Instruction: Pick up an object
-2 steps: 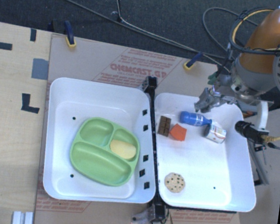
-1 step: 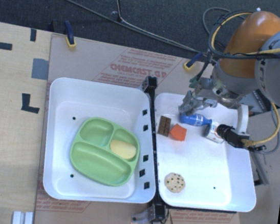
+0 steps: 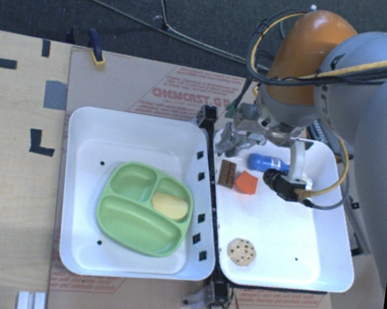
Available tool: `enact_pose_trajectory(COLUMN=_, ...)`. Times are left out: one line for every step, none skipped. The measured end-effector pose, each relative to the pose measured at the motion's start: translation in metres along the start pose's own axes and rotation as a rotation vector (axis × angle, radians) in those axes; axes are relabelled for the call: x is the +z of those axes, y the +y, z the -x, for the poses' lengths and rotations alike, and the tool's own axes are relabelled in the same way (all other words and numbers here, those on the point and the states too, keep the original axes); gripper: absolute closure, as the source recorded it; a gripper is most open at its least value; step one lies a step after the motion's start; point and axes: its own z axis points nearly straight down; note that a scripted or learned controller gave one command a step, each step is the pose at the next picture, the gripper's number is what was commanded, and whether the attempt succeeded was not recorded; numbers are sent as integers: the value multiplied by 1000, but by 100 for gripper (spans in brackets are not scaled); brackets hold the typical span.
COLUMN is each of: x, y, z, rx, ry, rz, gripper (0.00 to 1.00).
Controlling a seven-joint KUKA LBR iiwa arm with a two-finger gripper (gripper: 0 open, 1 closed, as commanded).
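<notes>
The right bin holds a brown block, an orange cube, a blue cylinder and a round speckled cookie. My gripper hangs over the bin's far left corner, just above and behind the brown block, close to the divider between the bins. Nothing shows as held in it. The wrist partly covers the blue cylinder's far side. In the left bin a green divided plate carries a pale yellow piece.
The grey arm with its orange band fills the upper right and overhangs the right bin's far side. A black cable connector hangs beside the orange cube. A black ridge separates the bins.
</notes>
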Motion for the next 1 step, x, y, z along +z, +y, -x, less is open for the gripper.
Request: enact_pose_trajectory(x=3, y=-11, z=-55, rx=1, ry=0, rz=0, gripper=100)
